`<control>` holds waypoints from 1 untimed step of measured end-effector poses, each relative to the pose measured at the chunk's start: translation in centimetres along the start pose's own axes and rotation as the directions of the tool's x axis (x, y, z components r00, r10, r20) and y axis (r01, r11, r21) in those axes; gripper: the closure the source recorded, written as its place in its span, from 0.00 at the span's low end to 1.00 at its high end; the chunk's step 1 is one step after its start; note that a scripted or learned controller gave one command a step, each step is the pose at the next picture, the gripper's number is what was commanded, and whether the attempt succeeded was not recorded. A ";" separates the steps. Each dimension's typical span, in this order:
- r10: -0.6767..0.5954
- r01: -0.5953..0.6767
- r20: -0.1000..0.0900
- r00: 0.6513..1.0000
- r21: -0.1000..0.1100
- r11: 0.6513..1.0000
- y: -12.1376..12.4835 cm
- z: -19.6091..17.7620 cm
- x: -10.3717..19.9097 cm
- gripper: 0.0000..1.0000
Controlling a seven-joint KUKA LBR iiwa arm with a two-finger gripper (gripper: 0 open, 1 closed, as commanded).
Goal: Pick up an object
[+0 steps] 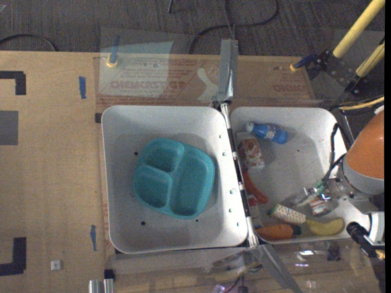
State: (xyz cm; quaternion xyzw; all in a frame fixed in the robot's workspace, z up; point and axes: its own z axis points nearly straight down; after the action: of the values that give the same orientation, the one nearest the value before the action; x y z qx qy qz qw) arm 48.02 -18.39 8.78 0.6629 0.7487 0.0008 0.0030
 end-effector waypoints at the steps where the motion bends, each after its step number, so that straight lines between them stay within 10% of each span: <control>1: 0.004 -0.004 0.004 1.000 -0.006 1.000 0.1 -1.0 -0.2 1.00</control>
State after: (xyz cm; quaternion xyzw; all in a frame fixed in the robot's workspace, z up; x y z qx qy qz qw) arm 48.14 -18.61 9.83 0.6643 0.7475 0.0017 0.0065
